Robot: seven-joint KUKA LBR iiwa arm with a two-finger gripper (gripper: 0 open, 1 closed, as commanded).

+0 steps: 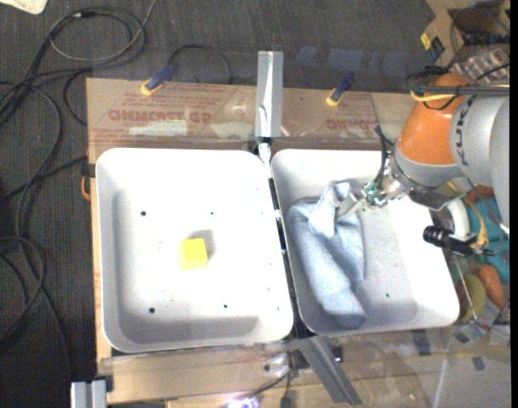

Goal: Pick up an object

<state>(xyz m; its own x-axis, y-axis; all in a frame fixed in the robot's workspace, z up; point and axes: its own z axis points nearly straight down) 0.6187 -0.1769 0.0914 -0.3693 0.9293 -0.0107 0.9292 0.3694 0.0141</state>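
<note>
here the tool [358,201] pinches a raised fold of the pale blue cloth [335,253] — the rest lies below-left in the right bin [412,308].

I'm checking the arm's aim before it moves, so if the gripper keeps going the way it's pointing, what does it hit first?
Most likely the pale blue cloth in the right bin. The gripper points left and downward at the cloth's bunched upper end and looks about level with it, though depth is hard to judge from above.

Looks like a robotics lab: 2 white bins [105,228] on a cardboard-covered worktop [182,113], loose cables [37,66] across carpet [224,15].
</note>
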